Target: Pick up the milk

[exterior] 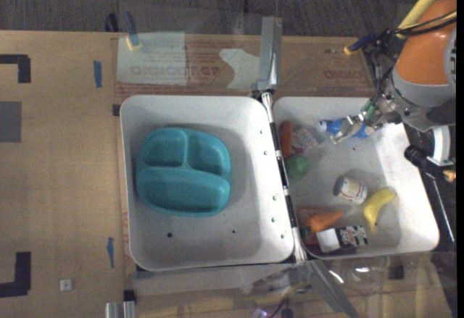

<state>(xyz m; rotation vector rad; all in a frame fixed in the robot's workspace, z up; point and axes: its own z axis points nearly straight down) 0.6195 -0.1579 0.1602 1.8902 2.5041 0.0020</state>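
Observation:
The milk (342,238) is a small black-and-white carton lying on its side at the front edge of the right bin (413,237), just below a carrot (324,220). My gripper (360,124) hangs over the back of the same bin, far from the milk, with the orange-banded wrist (424,56) behind it. A small blue and white object (335,126) lies right at the gripper's tip; I cannot tell whether they touch.
The right bin also holds a banana (378,206), a small white can (351,190), a green item (297,164), a red item (286,139) and a clear packet (306,139). A teal divided plate (183,170) sits in the left bin (138,237).

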